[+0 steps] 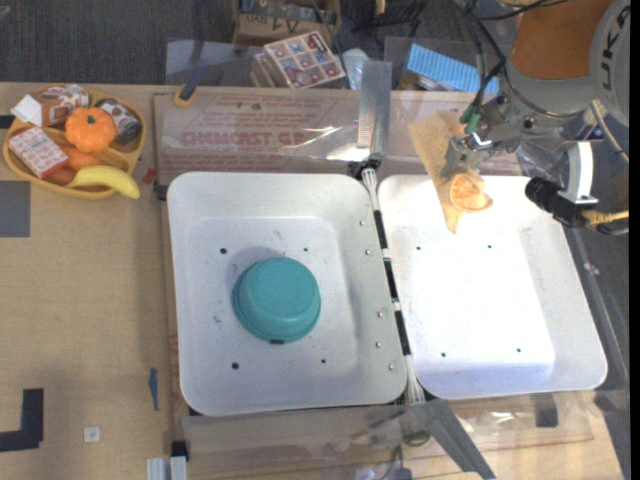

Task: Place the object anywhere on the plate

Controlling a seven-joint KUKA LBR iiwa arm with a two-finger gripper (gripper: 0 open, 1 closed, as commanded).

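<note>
Arm: the grey KUKA arm with an orange band (560, 18) enters from the upper right; white letters "UK" are readable on its casing at the right edge.
Gripper: the two-finger metal gripper (466, 168) hangs over the far left corner of the right bin.
Fingers: closed down on the top of the orange object, which hangs between them.
Object: a small, translucent orange, rounded piece (468, 192), held above the right bin floor near its far edge.
Right bin: a shallow white plastic bin (520, 338).
Left bin: a shallow white plastic bin (200, 208), touching the right bin along a metal seam.
Plate: a round teal dish (277, 299), seemingly upside down, in the middle of the left bin, well apart from the object.
Fruit bowl: a yellow bowl (20, 158) at far left, bearing a banana, an orange pumpkin and small printed boxes; print not legible.
Plastic sheet: a clear sheet (260, 133) behind the bins carries mirrored red lettering, not readable.
</note>
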